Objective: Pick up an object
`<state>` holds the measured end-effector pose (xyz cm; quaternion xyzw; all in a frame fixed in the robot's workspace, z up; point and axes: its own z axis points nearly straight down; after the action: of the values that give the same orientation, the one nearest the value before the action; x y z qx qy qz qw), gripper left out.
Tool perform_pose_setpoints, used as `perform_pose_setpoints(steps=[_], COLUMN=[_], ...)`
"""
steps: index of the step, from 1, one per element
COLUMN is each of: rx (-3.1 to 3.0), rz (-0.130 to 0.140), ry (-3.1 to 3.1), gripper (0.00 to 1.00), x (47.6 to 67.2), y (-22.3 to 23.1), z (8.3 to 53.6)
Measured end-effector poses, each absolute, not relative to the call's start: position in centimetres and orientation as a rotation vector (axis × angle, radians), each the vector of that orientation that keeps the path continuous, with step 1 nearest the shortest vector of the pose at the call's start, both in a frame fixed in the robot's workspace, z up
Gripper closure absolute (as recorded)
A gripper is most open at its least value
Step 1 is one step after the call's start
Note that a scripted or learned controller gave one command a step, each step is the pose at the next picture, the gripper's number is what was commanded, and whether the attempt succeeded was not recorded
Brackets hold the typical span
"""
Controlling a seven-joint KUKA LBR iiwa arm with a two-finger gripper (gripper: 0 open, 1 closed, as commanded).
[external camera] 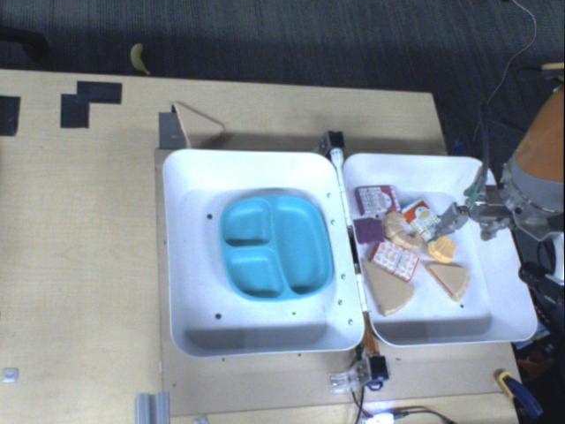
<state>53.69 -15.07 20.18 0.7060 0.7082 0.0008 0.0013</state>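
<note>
Hand over right bin, food clutter beside.

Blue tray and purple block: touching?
Apart. The camera view shows the blue tray in the left bin, the purple block in the right, the bin walls between.

Arm in from my right, orange band at frame edge, grey wrist below it. Wrist pitched low, reaching leftward. Gripper at end of reach, dark metal hardware pointing left. Can't resolve tip from this angle. No grasp I can confirm.
</note>
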Motion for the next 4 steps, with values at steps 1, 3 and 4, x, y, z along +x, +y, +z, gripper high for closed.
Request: perform_pose_setpoints(steps=[1, 3, 4], rx=[2.204, 2.201, 2.195], rz=[0.012, 0.014, 0.017], ry=[2.216, 2.214, 2.216], gripper=[0.0, 0.0, 1.0], x=[50.7, 50.8, 50.9], y=[-15.4, -15.5, -15.4], z=[10.0, 11.1, 12.2])
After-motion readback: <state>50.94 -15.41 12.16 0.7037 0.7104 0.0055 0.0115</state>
